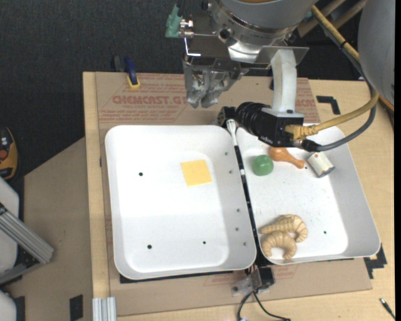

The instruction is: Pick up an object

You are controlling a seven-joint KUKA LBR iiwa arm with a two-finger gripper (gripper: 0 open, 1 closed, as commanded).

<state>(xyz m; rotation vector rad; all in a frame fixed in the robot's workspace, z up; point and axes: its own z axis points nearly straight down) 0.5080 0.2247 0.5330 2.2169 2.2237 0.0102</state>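
Nearest to the camera, at the bottom edge of the bench, a small black clip with loose cable sits just under the place where the two bins meet. Above it, in the front part of the right white bin, lies a pale tan croissant-shaped pastry toy, curled, close to the wall that divides the bins.

The left white bin holds one flat yellow square piece, like a slice of cheese, lying a little beyond the middle of the bin and well apart from all walls.

Farther back in the right bin there are three small things near each other: a round green ball-like object just beside the dividing wall, an orange elongated object shaped like a carrot or drumstick next to it, and a small white cylinder at its right end. A black ribbed hose fitting with a yellow cable hangs over the far rim of this bin.

At the far side, the grey arm is raised above the cardboard sheet behind the bins. Its metal two-finger gripper points down, beyond the far edge of the left bin, touching nothing. The fingers seem close together with nothing between them, though the view there is cluttered and this is not certain.
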